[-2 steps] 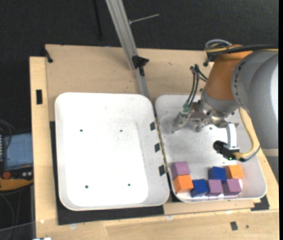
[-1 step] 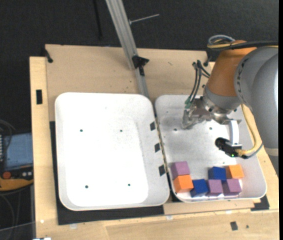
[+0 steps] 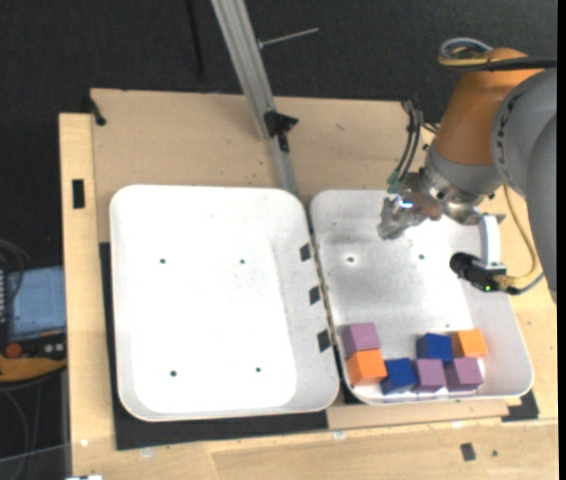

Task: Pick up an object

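Overhead, the gripper hangs above the far part of the right bin, close to that bin's far rim, with the grey arm and its orange band reaching in from the right behind it. Whether it is released or clenched cannot be told at this slant, and no block is seen in it. All the blocks lie well apart from it, gathered along the near edge of the right bin. On the left of that cluster a purple block sits just far of an orange block, the two touching. Beside the orange one lies a blue block, then a second purple block and a third purple block in a row toward the right. Just far of that row sit a second blue block and a smaller orange block, side by side. The left bin lies alongside the right bin on the bench. A slanted metal rail crosses the far side of the bench.
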`<action>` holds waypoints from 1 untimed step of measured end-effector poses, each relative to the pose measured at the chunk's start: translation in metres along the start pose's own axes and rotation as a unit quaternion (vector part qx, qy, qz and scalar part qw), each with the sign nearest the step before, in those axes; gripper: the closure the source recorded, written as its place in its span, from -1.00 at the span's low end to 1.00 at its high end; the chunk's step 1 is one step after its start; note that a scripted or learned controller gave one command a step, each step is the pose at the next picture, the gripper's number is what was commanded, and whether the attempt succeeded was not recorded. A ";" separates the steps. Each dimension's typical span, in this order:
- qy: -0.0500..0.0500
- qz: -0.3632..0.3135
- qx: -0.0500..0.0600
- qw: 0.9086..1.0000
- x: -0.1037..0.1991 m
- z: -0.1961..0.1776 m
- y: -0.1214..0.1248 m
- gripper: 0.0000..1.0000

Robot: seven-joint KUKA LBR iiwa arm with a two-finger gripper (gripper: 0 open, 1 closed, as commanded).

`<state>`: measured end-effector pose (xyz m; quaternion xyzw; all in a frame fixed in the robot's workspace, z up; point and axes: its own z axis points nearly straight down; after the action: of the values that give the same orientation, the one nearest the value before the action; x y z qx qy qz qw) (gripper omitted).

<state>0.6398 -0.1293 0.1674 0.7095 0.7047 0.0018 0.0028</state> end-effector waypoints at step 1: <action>0.000 -0.003 0.001 1.000 -0.001 -0.041 0.001 1.00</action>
<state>0.6410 -0.1306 0.2086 0.7076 0.7066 0.0016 0.0022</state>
